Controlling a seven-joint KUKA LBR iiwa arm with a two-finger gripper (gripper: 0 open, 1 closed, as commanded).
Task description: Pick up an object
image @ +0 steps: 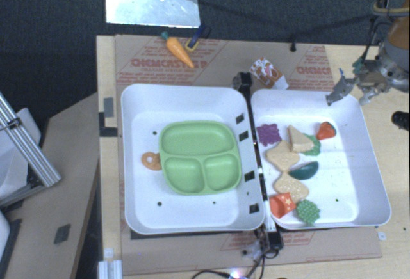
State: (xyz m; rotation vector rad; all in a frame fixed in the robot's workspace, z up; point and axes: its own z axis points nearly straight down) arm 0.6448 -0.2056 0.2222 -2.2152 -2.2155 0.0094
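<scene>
— Gripper (351, 89) position? It hangs over the far right corner of the right bin (375, 175), fingers spread, pinching nothing.

— And what could it take?

— Toy food sits in that bin's left half, toward the tabletop's near edge from the gripper. Nearest is the red piece (327, 130), just beside a tan wedge (298, 139) and a green leaf (312, 146).

— Anything in the way?

— Crowding, I'd judge: purple grapes (268, 134), a dark green pod (303, 171) and a textured green piece (307, 211) lie close by. The left bin (138, 143) holds a green divided plate (199, 157) and a small pretzel (151, 160). An orange carrot (179, 52) lies outside, near the far edge.
</scene>
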